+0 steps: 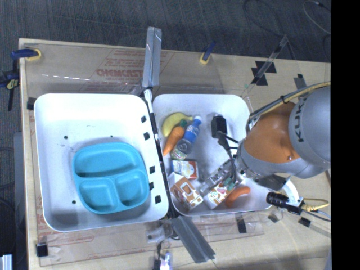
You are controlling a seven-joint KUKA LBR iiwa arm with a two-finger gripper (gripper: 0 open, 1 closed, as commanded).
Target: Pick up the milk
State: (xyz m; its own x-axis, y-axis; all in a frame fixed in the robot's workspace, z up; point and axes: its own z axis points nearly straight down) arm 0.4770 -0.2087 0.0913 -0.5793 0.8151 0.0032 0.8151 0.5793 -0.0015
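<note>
The milk (185, 168), judged to be the small carton with the red-and-white face, lay flat on the floor of the right bin (198, 102), near its middle and close to the wall shared with the left bin (50, 145). A tin can (181, 149) and an orange carrot (172, 140) lay just above it; a brown snack box (187, 192) lay just below. This crowding left little free space around the carton.

The gripper (216, 180) stood low in the same bin, to the right of the milk, among a small printed pack and a red sausage-shaped item (238, 193). Nothing could be confirmed between its fingers, and whether it was open or closed could not be told.

The left bin held a blue divided tray (110, 176) only, on the bench (84, 66).
</note>
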